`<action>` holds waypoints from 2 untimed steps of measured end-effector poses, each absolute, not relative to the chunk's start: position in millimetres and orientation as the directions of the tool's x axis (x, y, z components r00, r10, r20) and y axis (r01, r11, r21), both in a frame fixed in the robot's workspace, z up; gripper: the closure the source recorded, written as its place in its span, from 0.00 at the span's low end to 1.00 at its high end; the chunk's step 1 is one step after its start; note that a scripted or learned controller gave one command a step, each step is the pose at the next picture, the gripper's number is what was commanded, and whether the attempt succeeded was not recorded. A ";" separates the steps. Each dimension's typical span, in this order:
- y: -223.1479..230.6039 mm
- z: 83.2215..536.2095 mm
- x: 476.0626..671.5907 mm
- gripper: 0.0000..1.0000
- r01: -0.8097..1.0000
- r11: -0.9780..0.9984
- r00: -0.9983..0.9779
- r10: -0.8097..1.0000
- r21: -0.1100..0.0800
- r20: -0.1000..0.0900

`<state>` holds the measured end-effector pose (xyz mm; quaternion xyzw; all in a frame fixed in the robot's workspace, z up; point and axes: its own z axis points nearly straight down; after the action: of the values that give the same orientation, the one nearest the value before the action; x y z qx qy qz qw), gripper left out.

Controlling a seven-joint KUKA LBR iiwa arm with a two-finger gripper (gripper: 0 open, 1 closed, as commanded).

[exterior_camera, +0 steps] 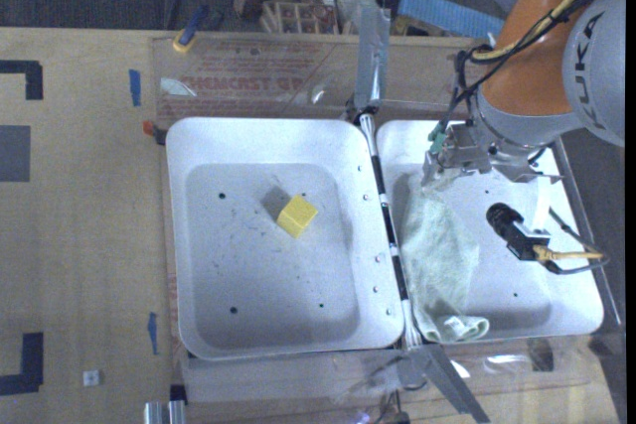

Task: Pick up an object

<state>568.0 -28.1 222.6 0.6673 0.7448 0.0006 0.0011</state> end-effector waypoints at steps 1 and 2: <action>2.0 281.5 600.3 1.00 0.972 0.235 -0.235 0.972 0.004 -0.002; 47.9 184.9 602.1 1.00 0.982 0.190 -0.190 0.982 0.000 0.000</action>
<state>602.1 47.9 184.9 0.6364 0.7714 -0.0001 0.0001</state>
